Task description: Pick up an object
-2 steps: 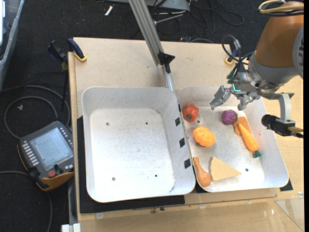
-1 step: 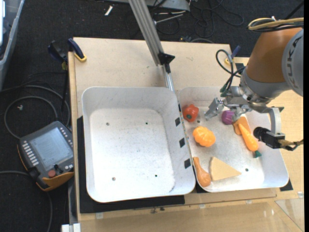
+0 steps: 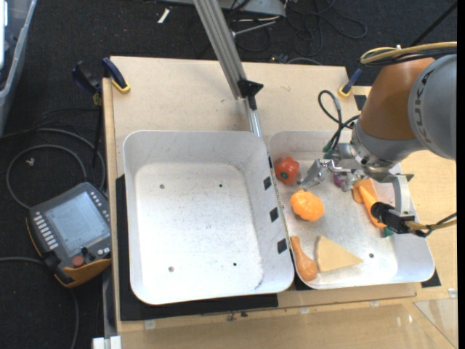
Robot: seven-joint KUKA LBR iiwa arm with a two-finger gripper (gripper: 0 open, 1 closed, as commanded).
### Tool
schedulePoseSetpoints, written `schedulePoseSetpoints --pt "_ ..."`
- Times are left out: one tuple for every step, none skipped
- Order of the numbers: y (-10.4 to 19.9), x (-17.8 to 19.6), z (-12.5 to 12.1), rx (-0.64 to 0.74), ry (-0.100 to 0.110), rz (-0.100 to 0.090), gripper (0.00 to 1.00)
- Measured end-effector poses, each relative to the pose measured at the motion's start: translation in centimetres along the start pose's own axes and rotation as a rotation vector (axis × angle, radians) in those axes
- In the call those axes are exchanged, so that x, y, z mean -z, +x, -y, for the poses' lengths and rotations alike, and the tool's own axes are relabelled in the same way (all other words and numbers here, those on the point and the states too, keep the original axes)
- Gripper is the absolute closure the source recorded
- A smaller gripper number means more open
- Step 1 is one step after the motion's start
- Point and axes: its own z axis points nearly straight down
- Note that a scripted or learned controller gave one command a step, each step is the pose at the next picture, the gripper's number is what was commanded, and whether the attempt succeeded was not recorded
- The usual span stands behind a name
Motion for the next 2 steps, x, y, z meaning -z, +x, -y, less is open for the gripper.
schedulePoseSetpoints --pt "0.0 -6.5 0.0 0.001 0.001 -0.001 0.00" --pt "-0.1 -5.0 -0.2 0.000 -0.006 0.000 1.00"
